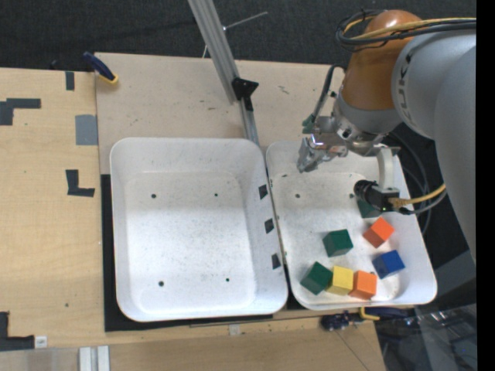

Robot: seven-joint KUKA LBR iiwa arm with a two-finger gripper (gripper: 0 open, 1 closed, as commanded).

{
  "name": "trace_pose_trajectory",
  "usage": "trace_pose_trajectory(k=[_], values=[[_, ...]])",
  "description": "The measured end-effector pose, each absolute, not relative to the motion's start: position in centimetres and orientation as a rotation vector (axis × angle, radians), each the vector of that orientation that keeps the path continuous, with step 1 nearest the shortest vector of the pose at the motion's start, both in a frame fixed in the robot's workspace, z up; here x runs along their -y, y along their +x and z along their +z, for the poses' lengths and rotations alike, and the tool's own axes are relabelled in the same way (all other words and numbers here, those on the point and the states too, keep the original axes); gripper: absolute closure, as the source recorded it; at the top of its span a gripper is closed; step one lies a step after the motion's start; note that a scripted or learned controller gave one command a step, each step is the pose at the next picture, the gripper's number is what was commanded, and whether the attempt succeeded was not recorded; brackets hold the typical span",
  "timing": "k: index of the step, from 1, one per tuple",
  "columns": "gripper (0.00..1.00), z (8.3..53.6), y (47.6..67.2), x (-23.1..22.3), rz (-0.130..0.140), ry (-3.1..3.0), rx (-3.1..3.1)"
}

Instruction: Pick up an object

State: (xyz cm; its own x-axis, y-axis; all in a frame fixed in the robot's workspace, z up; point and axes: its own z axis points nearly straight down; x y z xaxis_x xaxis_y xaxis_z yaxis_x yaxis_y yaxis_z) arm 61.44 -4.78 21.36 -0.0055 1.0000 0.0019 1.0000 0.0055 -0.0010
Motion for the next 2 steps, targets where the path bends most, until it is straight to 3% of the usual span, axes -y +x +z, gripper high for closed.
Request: trace_pose_trajectory(k=[2], values=[[1.0,20.2,57.5,-5.4,0.004,-2.212,2.226]])
